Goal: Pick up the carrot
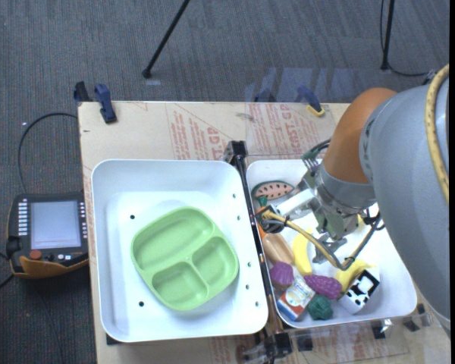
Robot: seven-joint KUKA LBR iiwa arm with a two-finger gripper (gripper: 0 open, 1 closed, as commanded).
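Note:
In the right bin (398, 279) an orange-tan elongated piece (275, 249), which looks like the carrot, lies near the left wall. It sits between a watermelon slice (269, 190) and a purple toy (282, 274). My gripper (326, 241) hangs low over the middle of this bin, just right of the carrot and above a yellow banana (302, 255). The grey wrist and its cables cover the bin's centre. Nothing shows as held.
The left bin (114, 203) holds a green divided plate (183, 258). Near the right bin's front lie purple grapes (323, 285), a small carton (292, 303), a green piece (320, 308) and a black-and-white block (361, 288). The items are packed close together.

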